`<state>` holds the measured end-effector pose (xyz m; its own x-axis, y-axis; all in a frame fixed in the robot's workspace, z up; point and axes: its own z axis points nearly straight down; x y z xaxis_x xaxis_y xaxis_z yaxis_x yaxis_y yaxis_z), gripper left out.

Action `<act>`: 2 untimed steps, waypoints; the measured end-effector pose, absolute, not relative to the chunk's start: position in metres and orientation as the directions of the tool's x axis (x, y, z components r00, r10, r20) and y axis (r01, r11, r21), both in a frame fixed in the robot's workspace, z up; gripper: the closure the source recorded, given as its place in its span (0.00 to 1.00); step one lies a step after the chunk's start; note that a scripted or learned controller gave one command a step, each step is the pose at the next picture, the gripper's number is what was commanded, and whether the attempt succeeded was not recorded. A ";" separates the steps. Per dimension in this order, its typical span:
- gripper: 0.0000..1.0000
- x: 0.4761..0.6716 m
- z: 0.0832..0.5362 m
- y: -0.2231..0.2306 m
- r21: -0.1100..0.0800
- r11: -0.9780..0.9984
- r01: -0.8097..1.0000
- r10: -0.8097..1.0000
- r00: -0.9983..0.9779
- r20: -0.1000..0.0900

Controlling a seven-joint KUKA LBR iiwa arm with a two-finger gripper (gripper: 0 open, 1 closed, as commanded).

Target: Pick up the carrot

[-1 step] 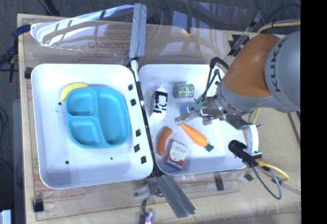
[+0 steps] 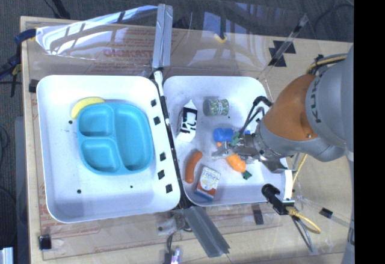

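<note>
Right bin (image 2: 180, 190), near edge: small juice carton (image 2: 207, 182), with an orange sausage-shaped piece (image 2: 192, 166) just left of it. Carrot (image 2: 236, 163) lies right of the carton, directly at the gripper (image 2: 231, 150); whether the gripper is open, closed or gripping cannot be told. Beyond: blue item (image 2: 223, 135), black-and-white card (image 2: 189, 119), small jar (image 2: 216, 106). Left bin (image 2: 54, 196): blue divided tray (image 2: 115, 138), yellow item (image 2: 87, 104) behind it.

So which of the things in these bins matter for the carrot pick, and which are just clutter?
Job:
- small orange carrot, right white bin
- end effector, just above the carrot

Lying about:
- orange sausage-shaped piece
- small printed carton
- blue toy
- green-labelled can
- black-and-white card
- blue three-section plastic tray and yellow banana, left white bin
</note>
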<state>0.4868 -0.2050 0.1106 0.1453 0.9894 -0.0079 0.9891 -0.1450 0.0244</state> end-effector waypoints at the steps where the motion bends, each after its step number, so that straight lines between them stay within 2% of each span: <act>1: 1.00 0.488 0.121 -0.206 0.025 -0.139 0.990 0.990 0.139 -0.010; 2: 1.00 0.569 0.219 -0.177 0.000 0.004 1.000 1.000 -0.004 0.000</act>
<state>0.5694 -0.1770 0.2188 -0.0042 1.0000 -0.0002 1.0000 0.0042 -0.0004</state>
